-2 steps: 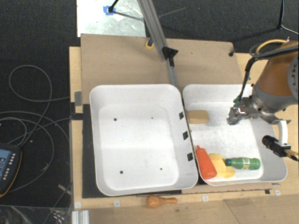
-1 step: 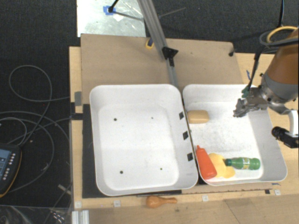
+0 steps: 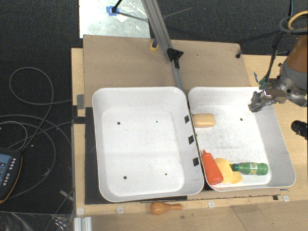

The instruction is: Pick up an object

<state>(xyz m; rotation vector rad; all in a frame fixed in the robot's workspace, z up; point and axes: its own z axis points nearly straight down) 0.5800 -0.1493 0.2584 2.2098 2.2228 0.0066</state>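
The right bin (image 3: 250, 129) holds a tan oval bun-like object (image 3: 204, 120) against its left wall. Along its front lie a red bottle (image 3: 211, 168), a yellow object (image 3: 227, 170) and a green bottle (image 3: 250, 168) on its side. My gripper (image 3: 257, 102) hangs over the bin's far right corner, well apart from all of them, with nothing seen between its fingers. The arm (image 3: 294, 73) enters from the right edge.
The left bin (image 3: 139, 143) adjoins the right one, joined by black clips. A tan pear-shaped object (image 3: 165, 207) lies on the bench in front of the bins. A grey pole (image 3: 161, 30) slants down from the top. Cables lie on the floor at left.
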